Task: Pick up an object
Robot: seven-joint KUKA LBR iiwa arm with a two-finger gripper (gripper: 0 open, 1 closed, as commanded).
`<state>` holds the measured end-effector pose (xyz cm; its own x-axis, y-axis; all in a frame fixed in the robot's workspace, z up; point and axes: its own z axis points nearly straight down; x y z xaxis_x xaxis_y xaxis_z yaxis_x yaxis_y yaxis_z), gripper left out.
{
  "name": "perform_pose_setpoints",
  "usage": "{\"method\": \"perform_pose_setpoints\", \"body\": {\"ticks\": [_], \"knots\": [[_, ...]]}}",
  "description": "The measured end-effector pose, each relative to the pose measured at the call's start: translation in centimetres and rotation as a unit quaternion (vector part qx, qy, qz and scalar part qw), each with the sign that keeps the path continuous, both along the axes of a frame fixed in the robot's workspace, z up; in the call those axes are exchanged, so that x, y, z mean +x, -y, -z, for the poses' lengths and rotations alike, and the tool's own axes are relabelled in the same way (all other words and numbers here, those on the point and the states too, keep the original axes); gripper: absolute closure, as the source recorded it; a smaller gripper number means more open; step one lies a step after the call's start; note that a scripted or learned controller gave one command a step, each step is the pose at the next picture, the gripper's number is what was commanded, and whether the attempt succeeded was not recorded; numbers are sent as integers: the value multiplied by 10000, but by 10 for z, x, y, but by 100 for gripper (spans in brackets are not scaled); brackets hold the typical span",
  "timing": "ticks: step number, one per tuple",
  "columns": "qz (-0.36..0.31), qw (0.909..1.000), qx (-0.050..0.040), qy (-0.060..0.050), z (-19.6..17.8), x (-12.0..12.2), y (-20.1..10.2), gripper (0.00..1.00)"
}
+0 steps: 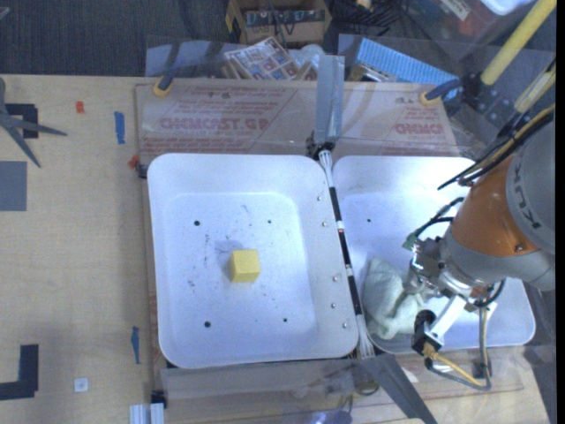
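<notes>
Wooden bench point(71, 254), blue tape strip point(119, 127)

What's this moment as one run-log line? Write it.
claw: low in right white bin, at pale crumpled cloth | grasp: unconfirmed | left white bin: small yellow cube near centre

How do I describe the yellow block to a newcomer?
Of the two white bins, take the left bin in view. Near its middle sits a small yellow cube. The only other loose item, a pale crumpled cloth, lies in the right bin.
</notes>
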<state>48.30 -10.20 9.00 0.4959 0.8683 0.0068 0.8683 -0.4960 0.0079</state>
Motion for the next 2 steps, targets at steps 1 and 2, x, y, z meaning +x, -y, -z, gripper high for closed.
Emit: {"method": "perform_pose_setpoints", "body": {"ticks": [1,2], "knots": [[-619,9981,-4,-1,0,0,14,100],[1611,9869,-3,-65,-64,-4,2,100]]}}
